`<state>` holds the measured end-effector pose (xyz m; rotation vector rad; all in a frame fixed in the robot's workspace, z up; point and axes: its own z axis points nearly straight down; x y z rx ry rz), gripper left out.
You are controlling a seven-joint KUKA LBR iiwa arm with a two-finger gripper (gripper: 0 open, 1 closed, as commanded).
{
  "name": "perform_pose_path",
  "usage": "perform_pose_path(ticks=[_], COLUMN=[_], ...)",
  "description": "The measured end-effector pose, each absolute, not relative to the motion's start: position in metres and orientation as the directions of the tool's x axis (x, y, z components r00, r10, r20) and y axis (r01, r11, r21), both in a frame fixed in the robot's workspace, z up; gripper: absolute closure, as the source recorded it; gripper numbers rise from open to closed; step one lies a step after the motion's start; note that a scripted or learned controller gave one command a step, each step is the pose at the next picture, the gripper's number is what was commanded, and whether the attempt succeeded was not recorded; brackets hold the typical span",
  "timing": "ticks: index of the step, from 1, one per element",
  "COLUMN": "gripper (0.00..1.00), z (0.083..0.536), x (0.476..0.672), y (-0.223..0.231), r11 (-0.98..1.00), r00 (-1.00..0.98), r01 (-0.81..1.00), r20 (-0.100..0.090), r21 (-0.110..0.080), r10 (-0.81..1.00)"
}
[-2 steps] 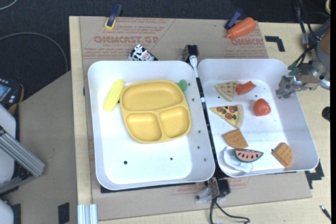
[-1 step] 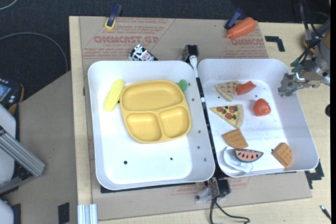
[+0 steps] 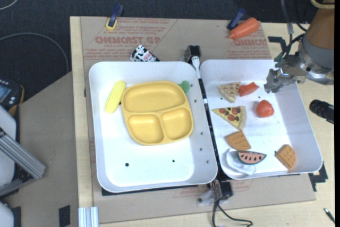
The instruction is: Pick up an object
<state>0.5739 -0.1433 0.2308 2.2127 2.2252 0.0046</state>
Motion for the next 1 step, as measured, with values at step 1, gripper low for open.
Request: perform_pose_path(ticks=[1], gripper=[1.0], z=[0.2183], x=[0.5966], y=[-0.0966], r11=[0.005], r00=[-0.005], r01=[1.0], r20=[-0.001], r21=[0.004], r10=[1.0])
